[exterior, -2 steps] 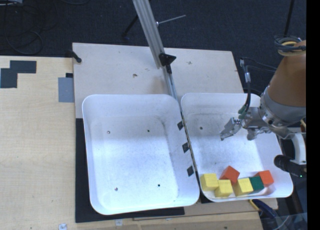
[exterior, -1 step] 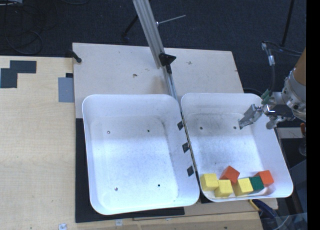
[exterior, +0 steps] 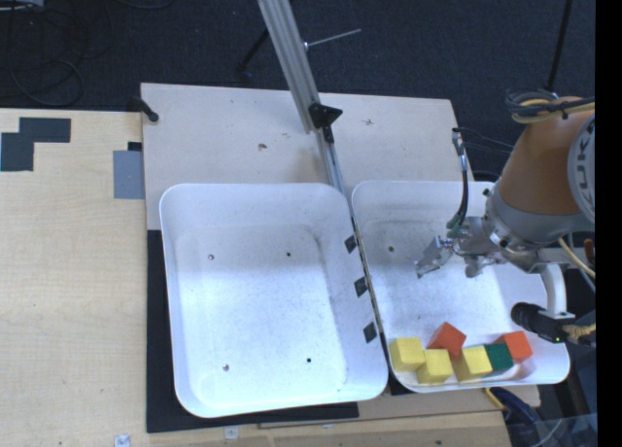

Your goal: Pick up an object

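Several small blocks lie along the front edge of the right bin (exterior: 408,204): a yellow block (exterior: 407,351), a second yellow block (exterior: 436,366), a red block (exterior: 448,337), a third yellow block (exterior: 475,361), a green block (exterior: 500,355) and an orange block (exterior: 517,345). My gripper (exterior: 447,266) hangs over the middle of the right bin, behind the blocks and apart from them. Its fingers stand open with nothing between them.
The left bin (exterior: 194,204) lies beside the right one, with black clips on the shared rim (exterior: 358,285). A slanted aluminium bar (exterior: 292,56) rises from behind the bins. A black cable end (exterior: 533,319) sticks out by the right bin's edge.
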`<action>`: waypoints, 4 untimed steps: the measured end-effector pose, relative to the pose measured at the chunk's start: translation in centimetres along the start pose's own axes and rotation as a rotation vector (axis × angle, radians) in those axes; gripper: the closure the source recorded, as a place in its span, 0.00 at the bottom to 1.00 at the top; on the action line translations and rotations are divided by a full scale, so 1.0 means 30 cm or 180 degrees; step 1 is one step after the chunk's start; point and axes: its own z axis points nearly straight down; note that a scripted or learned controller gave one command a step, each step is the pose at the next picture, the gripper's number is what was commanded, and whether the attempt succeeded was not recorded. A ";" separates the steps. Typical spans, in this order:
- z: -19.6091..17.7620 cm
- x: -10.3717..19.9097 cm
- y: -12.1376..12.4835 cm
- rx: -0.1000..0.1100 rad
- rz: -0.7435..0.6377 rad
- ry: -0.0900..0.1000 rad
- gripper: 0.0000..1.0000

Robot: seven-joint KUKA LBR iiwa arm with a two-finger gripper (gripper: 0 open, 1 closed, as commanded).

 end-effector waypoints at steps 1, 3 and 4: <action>0.285 -0.189 0.054 -0.0033 0.0012 -0.0003 0.00; -0.076 -0.164 -0.194 -0.0042 0.0017 -0.0017 0.00; -0.053 -0.063 -0.079 -0.0029 -0.0010 -0.0005 0.00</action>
